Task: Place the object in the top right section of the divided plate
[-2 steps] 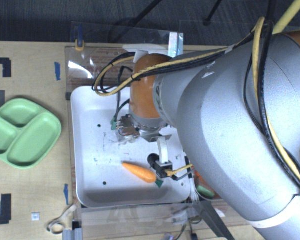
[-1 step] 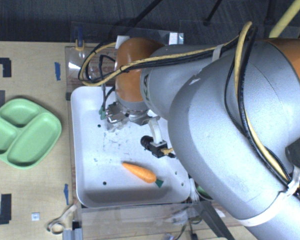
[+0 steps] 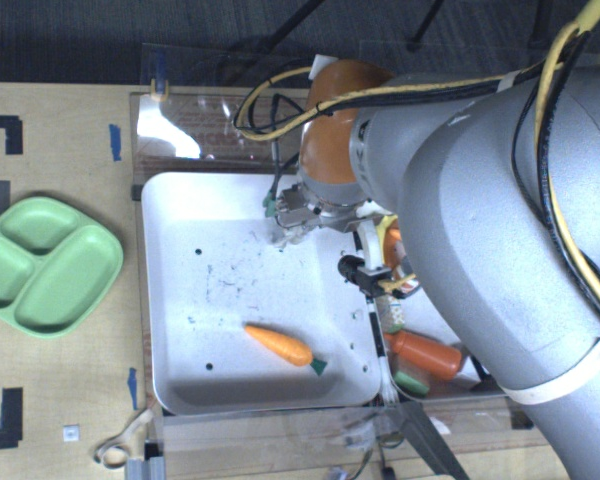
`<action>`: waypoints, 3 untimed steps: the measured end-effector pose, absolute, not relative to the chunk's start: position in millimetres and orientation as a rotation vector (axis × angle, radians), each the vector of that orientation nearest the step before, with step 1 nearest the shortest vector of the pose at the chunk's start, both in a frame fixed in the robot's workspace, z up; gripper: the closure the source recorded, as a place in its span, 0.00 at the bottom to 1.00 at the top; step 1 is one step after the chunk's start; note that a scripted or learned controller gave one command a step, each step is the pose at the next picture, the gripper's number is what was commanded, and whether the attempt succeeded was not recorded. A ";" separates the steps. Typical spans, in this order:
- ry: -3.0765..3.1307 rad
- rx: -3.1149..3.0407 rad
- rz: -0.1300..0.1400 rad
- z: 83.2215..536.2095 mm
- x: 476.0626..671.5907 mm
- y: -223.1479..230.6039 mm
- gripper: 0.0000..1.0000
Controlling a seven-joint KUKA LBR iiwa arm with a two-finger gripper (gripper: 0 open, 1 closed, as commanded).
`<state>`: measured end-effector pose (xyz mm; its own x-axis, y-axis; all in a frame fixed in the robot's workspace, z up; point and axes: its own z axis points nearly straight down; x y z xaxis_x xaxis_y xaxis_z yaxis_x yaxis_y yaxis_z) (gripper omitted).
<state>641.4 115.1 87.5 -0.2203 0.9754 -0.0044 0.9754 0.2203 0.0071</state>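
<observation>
Nearest you, at the bench's front edge, a small tan loop of tape or cord point(image 3: 115, 448) lies beside the corner of the left bin point(image 3: 180, 368). Just beyond it, inside that bin's front part, you have the carrot point(image 3: 280, 345), lying flat with its green tip pointing right, apart from every wall and from the gripper. To its right, past the divider between the bins, an orange-red cylinder with a green end point(image 3: 425, 356) sits in the right bin, largely under the arm point(image 3: 500, 238), and more coloured items above it are too covered to name.

Off to the left on the bare bench rests the green divided plate point(image 3: 46, 265), well apart from the bin, its three sections showing nothing in them.

Farther back, the gripper point(image 3: 292, 220) hangs over the bin's rear part, near the back wall, with nothing visible in it; you cannot tell how it is set, since the wrist and its orange band point(image 3: 330, 128) cover most of it. The arm's grey bulk hides nearly all of the right bin.
</observation>
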 end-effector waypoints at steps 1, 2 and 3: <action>2.479 1.928 0.002 97.1 626.0 109.6 1.00; 2.349 2.084 0.001 184.8 588.9 18.7 1.00; 2.464 1.951 0.000 184.3 530.3 -4.5 1.00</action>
